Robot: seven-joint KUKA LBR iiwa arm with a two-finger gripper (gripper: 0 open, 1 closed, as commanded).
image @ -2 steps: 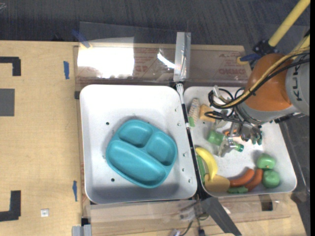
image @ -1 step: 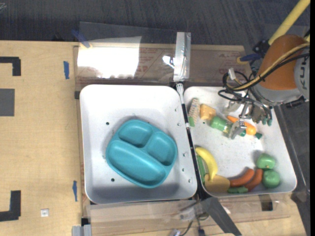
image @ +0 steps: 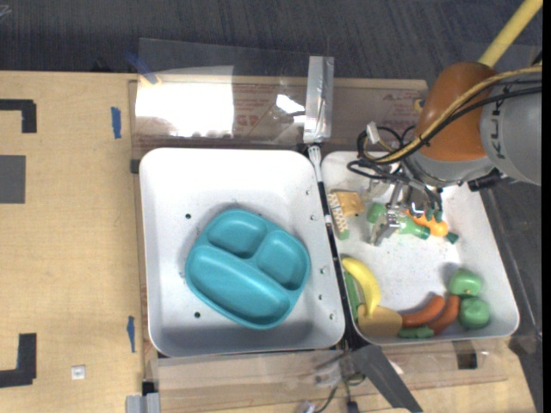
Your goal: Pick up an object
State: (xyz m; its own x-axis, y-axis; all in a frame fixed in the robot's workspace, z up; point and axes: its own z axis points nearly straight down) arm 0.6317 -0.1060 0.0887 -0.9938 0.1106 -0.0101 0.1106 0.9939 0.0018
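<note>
The grey arm with its orange band reaches in from the right over the right bin, and its gripper hangs low over that bin's upper part, among black and yellow cables. Whether the pincer is spread or pressed together I cannot tell, as wrist and cables blur it. Just beside the gripper, on its right, lies a small orange carrot with a green end, and a small green piece sits at its left; contact with either cannot be made out. A tan waffle-like piece lies near the bin's left wall. Along the bin's lower edge lie a yellow banana, an orange-brown sausage shape and two green round fruits. The left bin holds a teal divided plate, tilted
</note>
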